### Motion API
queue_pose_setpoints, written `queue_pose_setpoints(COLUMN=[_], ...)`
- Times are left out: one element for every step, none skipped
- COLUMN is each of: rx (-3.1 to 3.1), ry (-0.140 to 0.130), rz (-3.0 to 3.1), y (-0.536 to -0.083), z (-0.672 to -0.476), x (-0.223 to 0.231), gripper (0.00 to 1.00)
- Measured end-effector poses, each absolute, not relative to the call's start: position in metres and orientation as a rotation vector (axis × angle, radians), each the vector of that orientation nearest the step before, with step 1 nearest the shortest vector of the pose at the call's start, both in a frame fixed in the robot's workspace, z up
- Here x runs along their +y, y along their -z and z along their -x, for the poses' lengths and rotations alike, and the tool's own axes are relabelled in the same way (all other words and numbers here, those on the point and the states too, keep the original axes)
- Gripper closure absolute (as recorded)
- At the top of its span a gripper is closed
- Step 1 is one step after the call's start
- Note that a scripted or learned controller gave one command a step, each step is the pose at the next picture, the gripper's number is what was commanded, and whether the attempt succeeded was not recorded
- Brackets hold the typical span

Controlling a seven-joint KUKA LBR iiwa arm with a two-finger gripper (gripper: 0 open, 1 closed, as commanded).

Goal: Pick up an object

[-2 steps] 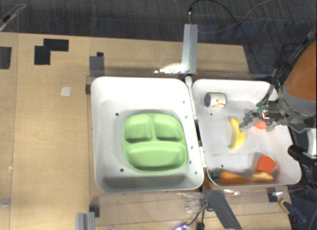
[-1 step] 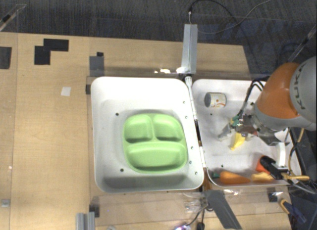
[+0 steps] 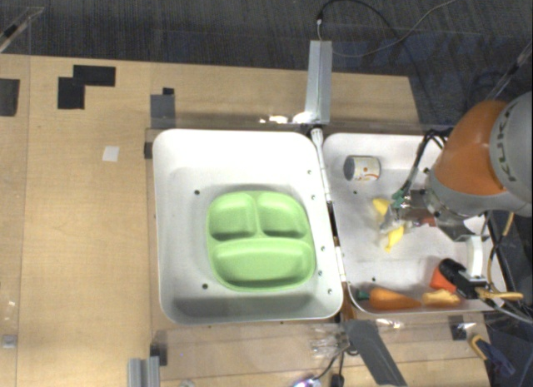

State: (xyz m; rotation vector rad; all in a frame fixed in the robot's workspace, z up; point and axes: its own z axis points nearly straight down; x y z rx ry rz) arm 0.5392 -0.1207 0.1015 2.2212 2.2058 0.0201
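**A:** Looking at the right bin [image 3: 365, 262], I see the gripper [image 3: 406, 210] down near its middle, just at three o'clock of a yellow piece [image 3: 381, 206]. Has it got it?

**B:** I cannot tell. The wrist hides the tip, so whether it is open or closed, or has hold of anything, doesn't show. A second yellow piece [image 3: 393, 237] lies at five o'clock of the first, close by.

**A:** What could go wrong, then?

**B:** My guess is that two small bits lying that close could be nudged apart rather than caught. The bin floor looks smooth and white, so a glancing touch could send one sliding. A closing off-centre might also pinch only an edge, and the piece would drop on the lift.

**A:** Anything else in the way?

**B:** Not nearby. A pale cup [image 3: 362, 167] lies on its side at eleven o'clock in that bin, and an orange carrot-shaped thing [image 3: 391, 298] rests along the wall at six o'clock. Both are well apart from the gripper.

**A:** And the surroundings?

**B:** The left bin [image 3: 179, 210] holds a green divided tray [image 3: 260, 240]. The desk [image 3: 75, 252] is pale wood with black patches [image 3: 83, 86] at ten o'clock. Dark carpet-like floor [image 3: 166, 11] runs along twelve o'clock.
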Motion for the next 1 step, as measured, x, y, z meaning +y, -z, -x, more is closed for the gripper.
queue_pose_setpoints(rx=[2.239], ry=[-0.004], rz=[-2.202], y=[-0.1851], z=[-0.5809], x=[-0.0555], gripper=[1.0])
